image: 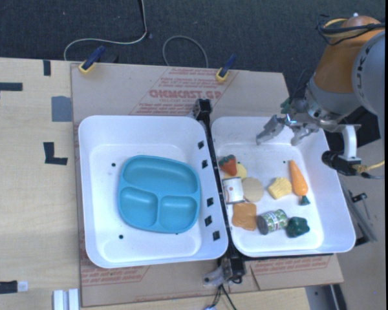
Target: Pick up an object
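A small green-labelled can [272, 221] lies on its side at the near end of the right bin [336, 237], between an orange block [245, 216] and a dark green toy vegetable [297, 227]. Further up sit a yellow corn piece [279, 187], a carrot [298, 178], a round beige piece [252, 188], a white can [232, 190] and a strawberry [228, 165]. The gripper [283, 133] hangs over the bare far end of that bin, its 2 fingers [267, 132] spread apart with nothing between them. The left bin [97, 134] holds a blue divided plate [159, 194].
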Robot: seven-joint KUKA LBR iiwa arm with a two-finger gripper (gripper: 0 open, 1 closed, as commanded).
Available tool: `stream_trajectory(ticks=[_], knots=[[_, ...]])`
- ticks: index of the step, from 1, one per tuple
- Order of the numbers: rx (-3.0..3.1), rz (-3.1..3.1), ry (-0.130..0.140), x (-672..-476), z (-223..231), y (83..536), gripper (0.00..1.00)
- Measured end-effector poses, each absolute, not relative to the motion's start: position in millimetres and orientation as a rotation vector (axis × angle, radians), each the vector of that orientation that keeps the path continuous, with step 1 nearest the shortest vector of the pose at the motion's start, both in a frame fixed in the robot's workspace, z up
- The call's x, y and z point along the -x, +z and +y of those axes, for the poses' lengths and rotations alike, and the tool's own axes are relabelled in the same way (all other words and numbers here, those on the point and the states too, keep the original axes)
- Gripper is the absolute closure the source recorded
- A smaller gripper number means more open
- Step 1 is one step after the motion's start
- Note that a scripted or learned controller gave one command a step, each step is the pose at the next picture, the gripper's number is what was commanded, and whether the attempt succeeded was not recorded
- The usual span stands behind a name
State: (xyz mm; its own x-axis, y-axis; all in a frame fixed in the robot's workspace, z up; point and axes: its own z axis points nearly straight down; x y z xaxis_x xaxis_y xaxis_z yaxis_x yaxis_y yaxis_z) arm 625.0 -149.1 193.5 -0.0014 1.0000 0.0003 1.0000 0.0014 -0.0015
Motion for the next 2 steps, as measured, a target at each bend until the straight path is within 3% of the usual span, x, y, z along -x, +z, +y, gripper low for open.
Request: stream_trajectory(ticks=[1,2], knots=[[2.230,-2.217,0.004,-589.7,-221.5,214.6,0.00],[2.214,-2.213,0.010,-561.0,-213.9,90.9,0.00]])
